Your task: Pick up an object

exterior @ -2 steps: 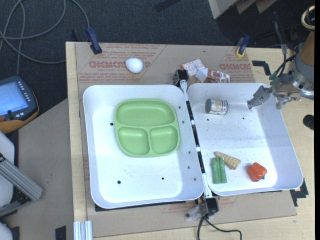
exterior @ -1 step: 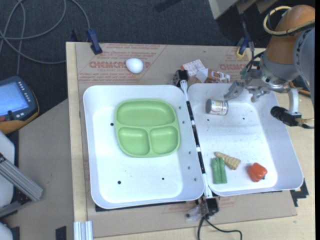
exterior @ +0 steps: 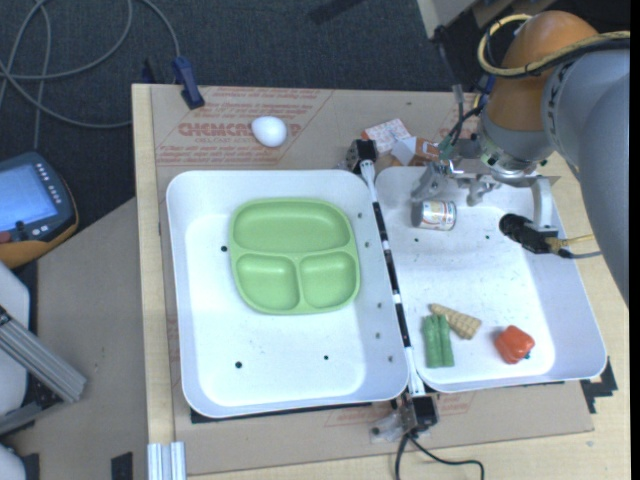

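Your bench (exterior: 150, 268) is a brown board over a dark floor, with loose cables beyond it, and it carries two shallow white bins side by side so the arm can reach both. The left bin (exterior: 200, 348) holds a green divided plate (exterior: 295, 255), lying flat and well away from the fingers. The right bin (exterior: 570, 308) is where the work is: the grey arm (exterior: 590, 98) comes in from the right and bends down over its far end. The gripper (exterior: 450, 183) hangs low there, and a small metal can (exterior: 437, 214) lies on its side just below and beside the fingers, probably the object being tried for. You cannot tell from here whether the fingers are spread or closed, or whether they touch the can at all. Nearer the front of that bin, well apart from the fingers, lie a green vegetable (exterior: 437, 342), a cone-shaped piece (exterior: 456, 319) touching it, and a red pepper (exterior: 514, 344). A white egg (exterior: 268, 130) sits on the board behind the left bin.
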Controlling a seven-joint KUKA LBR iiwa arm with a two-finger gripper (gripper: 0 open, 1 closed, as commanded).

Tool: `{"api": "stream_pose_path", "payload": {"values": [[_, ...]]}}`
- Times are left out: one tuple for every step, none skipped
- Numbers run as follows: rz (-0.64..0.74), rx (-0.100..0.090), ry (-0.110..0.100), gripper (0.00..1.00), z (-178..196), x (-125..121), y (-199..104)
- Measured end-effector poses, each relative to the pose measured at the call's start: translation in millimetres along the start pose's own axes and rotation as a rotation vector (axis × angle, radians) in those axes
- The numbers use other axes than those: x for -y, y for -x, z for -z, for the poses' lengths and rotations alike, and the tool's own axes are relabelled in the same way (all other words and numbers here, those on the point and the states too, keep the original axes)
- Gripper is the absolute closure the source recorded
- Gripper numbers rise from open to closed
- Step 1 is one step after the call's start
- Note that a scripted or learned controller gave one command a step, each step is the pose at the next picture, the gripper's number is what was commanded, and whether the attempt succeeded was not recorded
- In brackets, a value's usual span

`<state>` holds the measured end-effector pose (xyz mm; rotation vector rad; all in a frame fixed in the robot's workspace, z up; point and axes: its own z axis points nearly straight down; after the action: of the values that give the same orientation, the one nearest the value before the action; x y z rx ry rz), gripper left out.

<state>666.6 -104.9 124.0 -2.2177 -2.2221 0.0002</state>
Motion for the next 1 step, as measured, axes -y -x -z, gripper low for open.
{"api": "stream_pose_path", "payload": {"values": [[-0.001, 0.001, -0.001, 0.00, -39.6, 0.5, -7.6]]}}
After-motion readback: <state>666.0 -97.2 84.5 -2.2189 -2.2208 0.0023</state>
